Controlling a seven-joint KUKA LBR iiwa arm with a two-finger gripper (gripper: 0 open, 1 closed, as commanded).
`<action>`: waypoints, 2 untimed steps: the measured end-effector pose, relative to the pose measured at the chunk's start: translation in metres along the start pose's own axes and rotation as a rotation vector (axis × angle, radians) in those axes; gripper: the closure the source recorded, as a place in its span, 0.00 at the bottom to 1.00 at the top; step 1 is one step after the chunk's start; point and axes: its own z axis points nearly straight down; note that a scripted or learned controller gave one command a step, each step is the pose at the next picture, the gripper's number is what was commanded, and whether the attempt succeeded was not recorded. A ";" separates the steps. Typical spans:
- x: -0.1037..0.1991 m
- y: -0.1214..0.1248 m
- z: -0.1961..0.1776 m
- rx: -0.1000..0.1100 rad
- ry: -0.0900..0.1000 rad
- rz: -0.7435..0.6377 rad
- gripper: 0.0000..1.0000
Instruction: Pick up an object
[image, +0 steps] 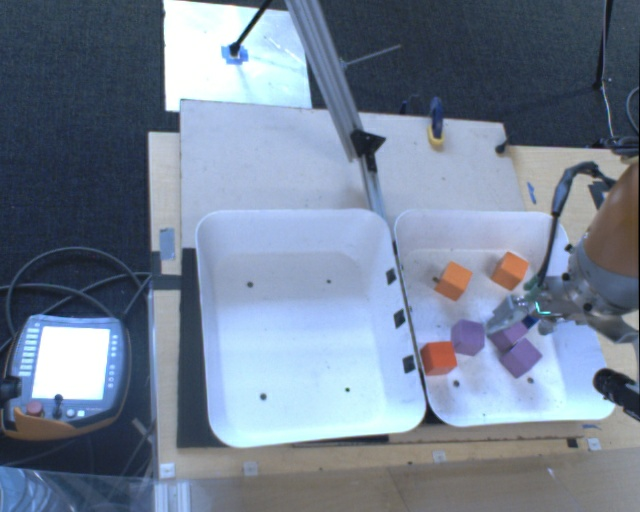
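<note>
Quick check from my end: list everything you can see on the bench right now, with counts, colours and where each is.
Bins: 2, white, side by side on the bench.
Orange blocks: 3, right bin; two toward the back, one by the left wall.
Purple blocks: 3, right bin, clustered near the tool.
Teach pendant: 1, grey and orange, left of the bench.
Clamp: 1, blue and yellow, back board edge.
Tool: 1, over the purple cluster, reaching from the right.

Two white bins (300, 225), three orange blocks (453, 280) and three purple blocks (467, 337) lie on the bench.
</note>
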 end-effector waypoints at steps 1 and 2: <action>0.000 0.001 -0.002 -0.005 -0.001 0.001 0.00; 0.001 0.000 0.060 0.002 0.000 0.002 0.00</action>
